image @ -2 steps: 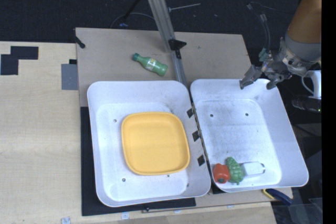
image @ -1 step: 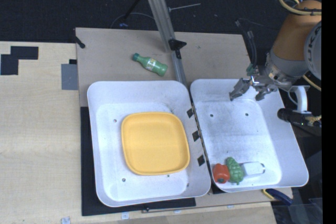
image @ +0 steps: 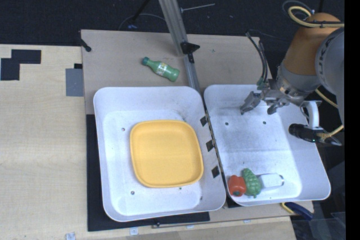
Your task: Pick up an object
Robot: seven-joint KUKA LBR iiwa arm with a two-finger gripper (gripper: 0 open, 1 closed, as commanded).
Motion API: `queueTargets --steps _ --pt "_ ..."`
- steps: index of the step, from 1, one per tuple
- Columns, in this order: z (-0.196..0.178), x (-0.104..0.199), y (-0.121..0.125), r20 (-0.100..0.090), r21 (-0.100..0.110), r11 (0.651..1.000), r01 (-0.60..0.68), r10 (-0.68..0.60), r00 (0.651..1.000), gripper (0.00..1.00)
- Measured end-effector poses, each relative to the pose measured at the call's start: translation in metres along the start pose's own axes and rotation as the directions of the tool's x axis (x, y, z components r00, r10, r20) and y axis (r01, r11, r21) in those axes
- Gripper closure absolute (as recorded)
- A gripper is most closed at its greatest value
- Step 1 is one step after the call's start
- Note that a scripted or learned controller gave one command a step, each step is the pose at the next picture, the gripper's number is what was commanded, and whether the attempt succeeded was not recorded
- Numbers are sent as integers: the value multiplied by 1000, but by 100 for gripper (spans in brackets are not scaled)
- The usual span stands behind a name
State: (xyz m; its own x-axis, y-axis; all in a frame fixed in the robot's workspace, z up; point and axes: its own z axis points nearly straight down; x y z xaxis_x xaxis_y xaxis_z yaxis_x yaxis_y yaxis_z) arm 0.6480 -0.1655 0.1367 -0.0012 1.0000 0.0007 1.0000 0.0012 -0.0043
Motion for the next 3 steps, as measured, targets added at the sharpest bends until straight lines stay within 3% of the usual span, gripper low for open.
queueTargets --steps 1,3 --pt "-13 -1 1 1 -4 1000 0 0 1000 100" --pt "-101 -2 1 2 -8 1000 -2 2 1000 100"
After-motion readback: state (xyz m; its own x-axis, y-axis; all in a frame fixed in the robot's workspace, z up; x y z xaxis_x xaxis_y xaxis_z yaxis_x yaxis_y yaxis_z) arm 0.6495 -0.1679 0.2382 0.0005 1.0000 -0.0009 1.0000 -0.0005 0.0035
